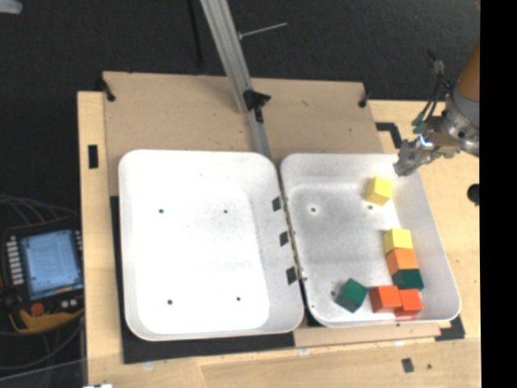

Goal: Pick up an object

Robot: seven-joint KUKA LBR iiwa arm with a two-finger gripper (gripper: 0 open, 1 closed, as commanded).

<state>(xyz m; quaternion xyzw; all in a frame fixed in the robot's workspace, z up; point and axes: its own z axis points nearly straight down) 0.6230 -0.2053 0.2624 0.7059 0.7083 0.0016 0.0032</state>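
Hand (406, 162) poised at the far right rim of the right bin (323, 176), at the end of my arm reaching in from the right; whether it is open or closed I cannot tell at this slant, and nothing shows between its tips.

Nearest candidate: the yellow block (378, 189), lying alone on the bin floor just beside the hand, tilted relative to the bin walls and well apart from the other pieces. I judge it a small, rigid, light cube, with flat faces that should take a pinch across two opposite sides; its smooth surface may slip if I catch an edge or corner instead of a face, so the hand should be turned to match its tilt.

Along the near right wall sits a crowded group: a second yellow block (397, 238), an orange block (402, 259), a dark green block (408, 279) and red-orange blocks (395, 298), touching or nearly so. A green block (350, 294) lies just to their left. These offer little clearance. The left bin (129, 217) adjoins on the surface (93, 136).
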